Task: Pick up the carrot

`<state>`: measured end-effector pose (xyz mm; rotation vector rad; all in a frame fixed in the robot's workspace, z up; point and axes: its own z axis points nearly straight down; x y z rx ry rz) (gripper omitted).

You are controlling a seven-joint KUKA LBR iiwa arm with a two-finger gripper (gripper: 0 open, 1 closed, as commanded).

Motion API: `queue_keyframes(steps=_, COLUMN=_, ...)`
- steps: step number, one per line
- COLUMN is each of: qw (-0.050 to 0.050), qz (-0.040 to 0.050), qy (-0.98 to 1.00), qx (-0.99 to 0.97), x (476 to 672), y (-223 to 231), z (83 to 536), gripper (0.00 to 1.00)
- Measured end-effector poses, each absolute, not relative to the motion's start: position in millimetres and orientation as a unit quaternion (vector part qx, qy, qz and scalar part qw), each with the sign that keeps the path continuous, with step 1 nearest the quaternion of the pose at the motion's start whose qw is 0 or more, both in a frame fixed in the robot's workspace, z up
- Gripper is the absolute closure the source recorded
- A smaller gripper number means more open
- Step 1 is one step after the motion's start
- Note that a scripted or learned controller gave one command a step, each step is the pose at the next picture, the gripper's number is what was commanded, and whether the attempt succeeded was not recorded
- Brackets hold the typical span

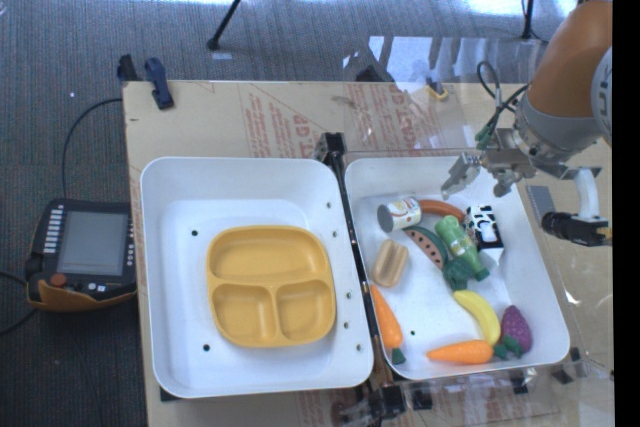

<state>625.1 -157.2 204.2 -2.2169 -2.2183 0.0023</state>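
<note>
We count two carrots [386, 315] [461, 352], both near side of the right bin [545, 265]; one yellow tray [270, 283] left. Gripper [480, 177] hovers far side, fingers spread, gripping nothing.

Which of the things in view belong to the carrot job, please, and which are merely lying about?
For the job:
- two carrots: one by the right bin's left wall, one along its front
- end effector

Lying about:
- yellow divided plate
- banana
- can
- green bottle
- grapes
- bread roll
</note>
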Motion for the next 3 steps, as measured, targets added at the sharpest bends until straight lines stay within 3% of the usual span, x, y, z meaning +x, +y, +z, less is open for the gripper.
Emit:
queue_keyframes(steps=1, qw=0.004, qz=0.0011, qy=-0.726, qx=-0.687, x=551.3, y=-84, z=211, gripper=0.0)
queue_keyframes(steps=2, qw=0.005, qz=0.0022, qy=-0.652, qx=-0.758, x=490.5, y=-47, z=231, gripper=0.0)
queue_keyframes(steps=3, qw=0.005, qz=0.0037, qy=-0.696, qx=-0.718, x=474.2, y=4, z=185, gripper=0.0)
